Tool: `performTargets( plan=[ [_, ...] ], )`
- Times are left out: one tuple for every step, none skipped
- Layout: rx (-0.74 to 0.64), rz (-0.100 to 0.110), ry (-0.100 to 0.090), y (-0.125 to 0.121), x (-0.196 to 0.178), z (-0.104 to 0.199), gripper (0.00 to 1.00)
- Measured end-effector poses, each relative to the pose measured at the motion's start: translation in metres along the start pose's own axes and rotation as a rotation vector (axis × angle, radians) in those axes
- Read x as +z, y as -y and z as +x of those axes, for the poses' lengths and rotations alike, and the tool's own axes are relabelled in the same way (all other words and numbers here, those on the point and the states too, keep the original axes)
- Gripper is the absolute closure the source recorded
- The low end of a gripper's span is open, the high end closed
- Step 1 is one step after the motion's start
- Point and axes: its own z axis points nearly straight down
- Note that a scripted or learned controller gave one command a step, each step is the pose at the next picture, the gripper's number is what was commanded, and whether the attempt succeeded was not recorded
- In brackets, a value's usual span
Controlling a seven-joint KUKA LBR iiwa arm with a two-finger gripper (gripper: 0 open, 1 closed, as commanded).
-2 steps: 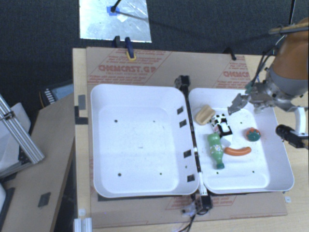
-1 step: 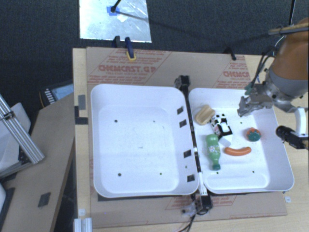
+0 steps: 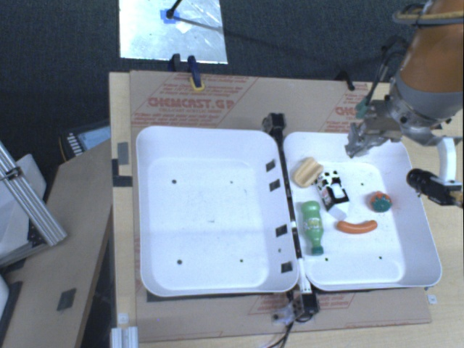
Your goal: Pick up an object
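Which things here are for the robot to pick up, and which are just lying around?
For the job:
gripper
green bottle
sausage
bread roll
black and white toy
orange and green ball
right bin, which holds them all

Just lying about:
left bin
shiny sheet
blue and yellow clamp

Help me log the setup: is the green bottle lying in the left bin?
No, the green bottle lies in the right bin, near its left wall, beside the sausage.
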Motion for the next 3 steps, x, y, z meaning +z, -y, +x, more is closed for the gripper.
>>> performTargets(
  plan=[
    [0.000,0.021,-0.004,0.081,0.081,0.079,1.00],
    [0.018,0.011,0.005,0.082,0.103,-0.009,1.00],
    [0.002,-0.013,0.002,0.028,-0.076,0.019,1.00]
  ],
)
